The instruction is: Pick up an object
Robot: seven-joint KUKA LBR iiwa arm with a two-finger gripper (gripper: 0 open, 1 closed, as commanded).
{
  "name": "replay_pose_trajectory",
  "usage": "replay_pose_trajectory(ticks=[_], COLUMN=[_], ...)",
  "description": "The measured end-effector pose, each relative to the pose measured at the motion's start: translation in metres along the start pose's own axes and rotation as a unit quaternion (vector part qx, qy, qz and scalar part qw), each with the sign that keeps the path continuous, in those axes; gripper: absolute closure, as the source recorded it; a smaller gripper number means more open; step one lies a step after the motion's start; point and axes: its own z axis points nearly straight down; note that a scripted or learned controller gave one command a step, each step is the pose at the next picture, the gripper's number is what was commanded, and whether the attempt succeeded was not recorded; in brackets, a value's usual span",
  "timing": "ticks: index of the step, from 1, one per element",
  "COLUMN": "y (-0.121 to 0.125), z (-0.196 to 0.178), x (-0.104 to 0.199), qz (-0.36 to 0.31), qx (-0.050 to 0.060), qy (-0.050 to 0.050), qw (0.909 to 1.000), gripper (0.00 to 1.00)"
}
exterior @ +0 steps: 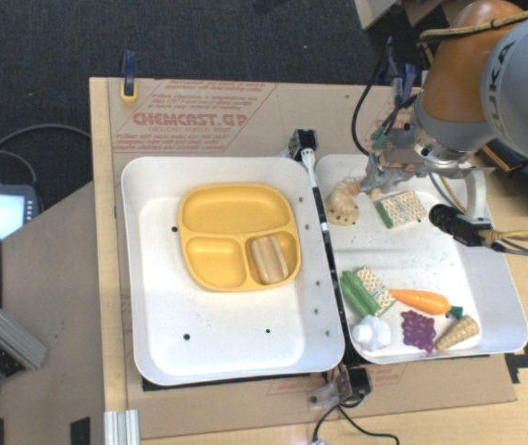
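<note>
- The grey arm [472,72] comes in from the upper right of the frame, and its gripper [382,182] hangs over the top end of the right bin [431,258].
- From this slant, whether the gripper is released or clenched, I cannot tell. Nothing is visibly gripped in it.
- Closest candidates: a beige toy [343,202] lies just left of the gripper, hard by the bin's left wall.
- A green-checked block [401,209] lies just below and right of the gripper, tilted. Whether the gripper touches either of them I cannot tell.
- Down in the lower part of the same bin there's a cluster: a green-and-white piece [364,290] on the left and an orange carrot [420,299] lying crosswise just right of it.
- Below those, along the bottom wall, sit a white lump [370,332], purple grapes [419,330] and a cone [458,332], side by side from left to right.
- Over in the left bin [144,276], a yellow divided plate [236,207] sits in the upper half.
- A brown roll [267,258] lies in the plate's lower right compartment.
- Both bins rest on a brown board [199,114] with red lettering near its top edge.
</note>
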Motion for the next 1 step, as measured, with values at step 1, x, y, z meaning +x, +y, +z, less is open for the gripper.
replay_pose_trajectory(ticks=[1], y=[-0.049], z=[-0.0159], x=[0.0067], qz=[0.005], qx=[0.01], qy=[0.001], qw=[0.9999], gripper=[1.0])
